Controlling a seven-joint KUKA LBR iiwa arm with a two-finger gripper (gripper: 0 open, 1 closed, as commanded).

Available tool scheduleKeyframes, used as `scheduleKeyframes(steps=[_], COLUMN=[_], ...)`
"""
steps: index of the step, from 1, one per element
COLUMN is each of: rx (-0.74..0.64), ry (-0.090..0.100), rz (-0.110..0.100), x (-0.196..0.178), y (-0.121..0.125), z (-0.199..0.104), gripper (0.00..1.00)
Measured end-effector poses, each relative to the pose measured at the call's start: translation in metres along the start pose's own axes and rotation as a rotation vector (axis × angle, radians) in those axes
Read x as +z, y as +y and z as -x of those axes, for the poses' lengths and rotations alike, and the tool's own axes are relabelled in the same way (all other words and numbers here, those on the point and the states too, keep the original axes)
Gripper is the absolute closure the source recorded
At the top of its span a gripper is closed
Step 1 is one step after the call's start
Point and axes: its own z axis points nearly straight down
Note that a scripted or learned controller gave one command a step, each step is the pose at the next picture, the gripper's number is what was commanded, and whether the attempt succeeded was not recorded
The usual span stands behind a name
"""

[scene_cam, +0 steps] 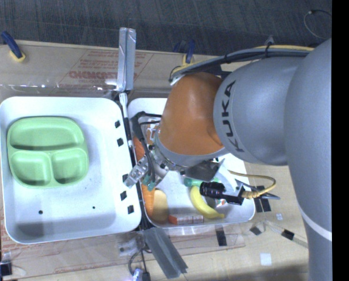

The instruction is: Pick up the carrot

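Carrot (pixel 149 200) is in the right bin (pixel 240 214), tight along its left wall by the divider, near end poking out below the claw (pixel 142 173). An orange strip farther up the same wall looks like the same carrot, w/ the claw over its middle. Prob why the arm hugs that wall: no room left of the carrot, so the approach has to come from above.

Banana (pixel 202 204) lies just right of the carrot. Small reddish-brown item (pixel 183 219) sits at the near wall, and a green bit (pixel 190 182) is by the banana's far end. It's cluttered, so imo a wide grab risks catching the banana. Left bin (pixel 63 215) holds a green divided tray (pixel 45 151), well apart, not relevant.

Arm pose: reaches in from the right, orange band (pixel 189 119) over the right bin's far half, wrist bent down and left, claw low at the carrot's mid. Can't tell if the claw is apart, together or clamped on the carrot, since the wrist blocks it. Carrot looks flat in the bin, so I'd say not lifted yet.
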Motion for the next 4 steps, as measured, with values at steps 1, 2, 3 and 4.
scheduleKeyframes(steps=[1, 2, 3, 4], rx=[0.000, -0.357, -0.564, -0.875], ry=[0.000, -0.002, -0.004, -0.004], rz=[0.000, 0.002, 0.002, 0.001], x=[0.000, 0.009, 0.006, 0.009], y=[0.000, -0.014, -0.006, -0.017], z=[0.000, 0.013, 0.007, 0.016], gripper=[0.00, 0.00, 0.00, 0.00])
